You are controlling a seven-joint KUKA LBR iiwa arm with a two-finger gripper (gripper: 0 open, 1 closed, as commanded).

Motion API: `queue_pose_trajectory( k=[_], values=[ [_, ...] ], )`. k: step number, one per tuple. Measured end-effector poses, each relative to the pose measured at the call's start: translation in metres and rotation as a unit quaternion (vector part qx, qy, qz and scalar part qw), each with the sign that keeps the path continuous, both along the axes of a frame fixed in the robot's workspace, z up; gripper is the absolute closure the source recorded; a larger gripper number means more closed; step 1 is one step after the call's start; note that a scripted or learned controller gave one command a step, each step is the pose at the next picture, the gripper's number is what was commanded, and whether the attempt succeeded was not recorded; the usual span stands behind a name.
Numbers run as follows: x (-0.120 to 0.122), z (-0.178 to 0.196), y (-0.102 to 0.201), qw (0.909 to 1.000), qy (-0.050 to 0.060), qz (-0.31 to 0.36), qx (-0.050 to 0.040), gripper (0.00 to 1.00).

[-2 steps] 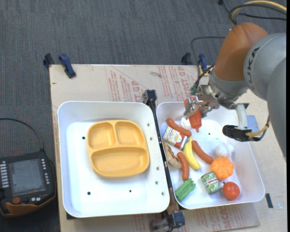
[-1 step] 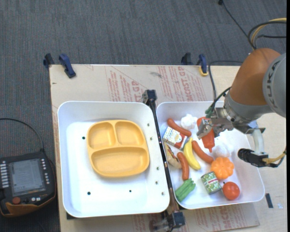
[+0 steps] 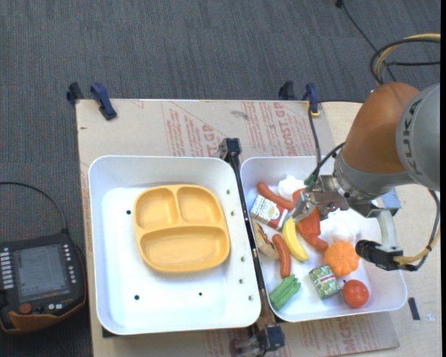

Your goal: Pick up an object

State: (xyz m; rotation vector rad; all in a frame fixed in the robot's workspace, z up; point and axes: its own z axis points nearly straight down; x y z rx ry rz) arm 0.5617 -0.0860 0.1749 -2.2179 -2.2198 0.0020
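My gripper (image 3: pixel 313 205) hangs over the middle of the right bin (image 3: pixel 398 292), just above a red pepper (image 3: pixel 311 232) that lies beside a yellow banana (image 3: pixel 294 239). The gripper's metal body hides the pepper's top end, and I cannot tell whether they touch. Around them lie a red sausage (image 3: pixel 273 195), a red-and-white carton (image 3: pixel 265 212), a second sausage (image 3: pixel 282 256), a green vegetable (image 3: pixel 284 292), a small green-labelled can (image 3: pixel 324 281), an orange pumpkin-like toy (image 3: pixel 341 256) and a red tomato (image 3: pixel 355 294).
The left bin (image 3: pixel 115 303) holds a yellow divided plate (image 3: pixel 182 227). A black clamp (image 3: pixel 232 148) sits where the bins meet. White items (image 3: pixel 343 229) lie under the arm. A handheld control pendant (image 3: pixel 37 277) rests on the floor at the left.
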Motion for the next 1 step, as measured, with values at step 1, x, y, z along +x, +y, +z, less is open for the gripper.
queue_pose_trajectory(
  k=[1],
  values=[
    [-0.0819,0.0056,-0.0064,1.0,0.0,-0.001,0.0001,1.0]
  ],
)
